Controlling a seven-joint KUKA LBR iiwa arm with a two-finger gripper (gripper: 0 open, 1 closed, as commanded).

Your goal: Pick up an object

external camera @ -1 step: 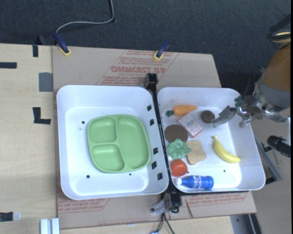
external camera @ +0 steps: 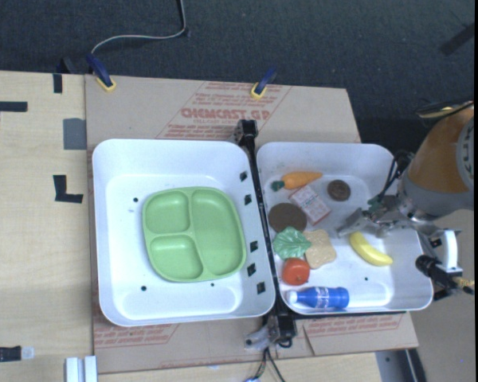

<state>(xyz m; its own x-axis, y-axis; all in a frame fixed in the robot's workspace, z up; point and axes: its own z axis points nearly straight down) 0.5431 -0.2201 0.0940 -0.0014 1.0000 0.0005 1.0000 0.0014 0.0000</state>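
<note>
Two bins sit side by side on the bench. A divided plate lies in the middle of the left bin. In the right bin, a carrot lies near the far edge, a bottle along the near edge, a banana toward the right edge, beside the gripper.

Your bench is pale wood with black tape marks along the left of the frame. On it lies a brown cardboard sheet printed in red, held by two clamps at its upper edge. The two white bins sit side by side on that cardboard, centre frame.
</note>
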